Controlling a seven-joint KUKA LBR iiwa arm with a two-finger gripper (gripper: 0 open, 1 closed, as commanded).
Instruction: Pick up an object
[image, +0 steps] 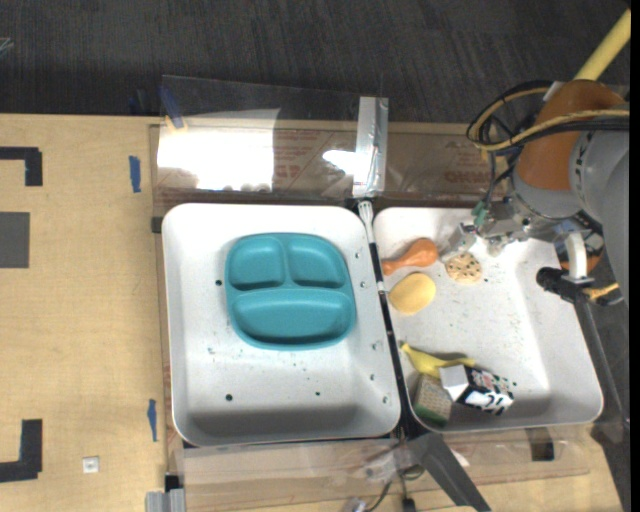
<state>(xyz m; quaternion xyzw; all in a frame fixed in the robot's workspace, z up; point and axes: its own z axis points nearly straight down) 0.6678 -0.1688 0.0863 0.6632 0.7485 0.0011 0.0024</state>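
- Two white bins sit side by side on the table (70, 300): the left bin (190, 400) holds a teal divided plate (290, 290) at its centre, and the right bin (540, 370) holds the loose objects.
- Toward 11 o'clock in the right bin lie an orange carrot-shaped toy (412, 254) and, just below it, a yellow lemon-shaped toy (412, 293).
- Near 12 o'clock a round speckled cookie (462, 267) rests on the bin floor.
- At 7 o'clock a banana (430, 358), a small black-and-white carton (480, 388) and a green-brown block (433, 400) crowd together.
- From 2 o'clock the grey and orange arm (560, 150) reaches in; its gripper (490, 228) hangs just above and beside the cookie.
- How wide the fingers stand, and whether they grip anything, cannot be told from here.
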